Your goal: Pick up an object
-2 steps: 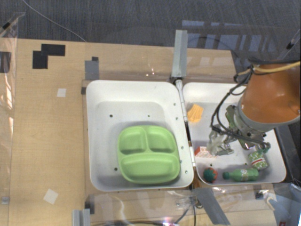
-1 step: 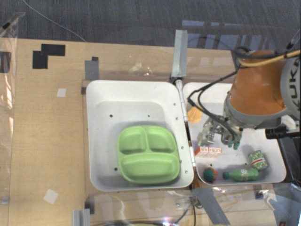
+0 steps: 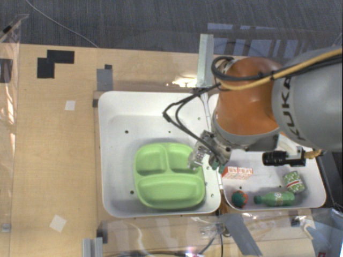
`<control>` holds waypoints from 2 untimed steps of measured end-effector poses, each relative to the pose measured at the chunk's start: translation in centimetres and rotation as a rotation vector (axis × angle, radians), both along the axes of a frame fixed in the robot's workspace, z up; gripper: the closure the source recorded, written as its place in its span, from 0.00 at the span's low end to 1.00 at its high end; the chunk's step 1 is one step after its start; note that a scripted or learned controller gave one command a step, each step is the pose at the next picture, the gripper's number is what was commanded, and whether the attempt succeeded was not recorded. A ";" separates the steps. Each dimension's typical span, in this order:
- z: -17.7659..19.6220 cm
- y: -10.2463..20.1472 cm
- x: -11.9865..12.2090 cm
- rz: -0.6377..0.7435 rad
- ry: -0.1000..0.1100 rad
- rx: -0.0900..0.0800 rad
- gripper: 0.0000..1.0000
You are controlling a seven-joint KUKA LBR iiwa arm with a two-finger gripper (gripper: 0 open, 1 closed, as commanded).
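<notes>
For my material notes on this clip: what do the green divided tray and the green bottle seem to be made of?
The green divided tray looks like moulded plastic, matte to satin: one even colour, rounded compartment walls, soft highlights. The green bottle, lying in the right bin, appears to be plastic too, slightly glossy with a printed label; it is too small to be sure.

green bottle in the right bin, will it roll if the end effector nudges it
Probably: the green bottle lies on its side and looks round, so a sideways push would likely roll it. It looks like smooth plastic, so it may slip, and is probably light.
</notes>
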State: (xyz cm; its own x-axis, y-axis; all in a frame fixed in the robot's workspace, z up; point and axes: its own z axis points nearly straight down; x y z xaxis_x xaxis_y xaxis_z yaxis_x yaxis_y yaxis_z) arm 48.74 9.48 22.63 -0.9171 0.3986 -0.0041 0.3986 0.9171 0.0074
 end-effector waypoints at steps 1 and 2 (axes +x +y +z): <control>9.4 -0.4 0.2 0.264 -0.008 -0.005 1.00; 1.9 -6.1 0.1 0.087 0.002 -0.005 1.00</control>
State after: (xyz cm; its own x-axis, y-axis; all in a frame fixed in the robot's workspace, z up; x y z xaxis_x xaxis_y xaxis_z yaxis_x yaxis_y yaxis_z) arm 48.82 3.42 24.51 -0.9483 0.3174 -0.0046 0.3174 0.9483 0.0018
